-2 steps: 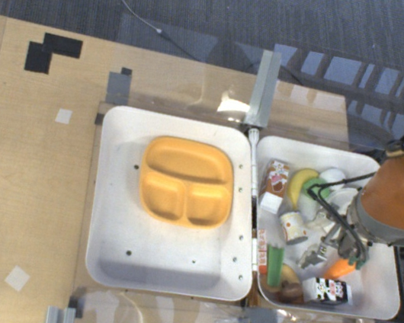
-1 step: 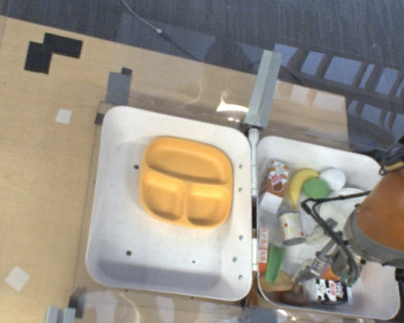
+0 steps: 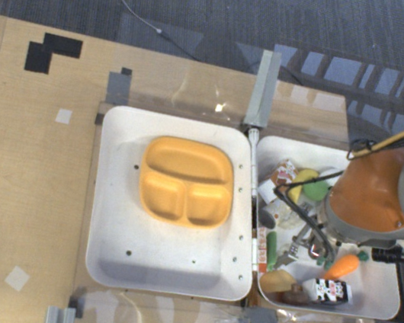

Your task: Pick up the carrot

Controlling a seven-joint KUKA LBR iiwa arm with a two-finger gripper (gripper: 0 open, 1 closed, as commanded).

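Observation:
The carrot (image 3: 343, 266) is small and orange with a green tip. It lies tilted in the right bin (image 3: 385, 305), toward the bin's front right. My gripper (image 3: 309, 248) hangs low over the middle of that bin, just left of the carrot and a short gap from it. The arm's grey body and orange band (image 3: 370, 196) cover the back part of the bin. Nothing shows held in the gripper.
In the right bin lie a black-and-white carton (image 3: 330, 292), a brown item (image 3: 281, 281), a green stick (image 3: 271, 247), a yellow-green fruit (image 3: 308, 181) and a red-white packet (image 3: 284, 171). A yellow divided tray (image 3: 187, 181) sits in the left bin (image 3: 107, 241).

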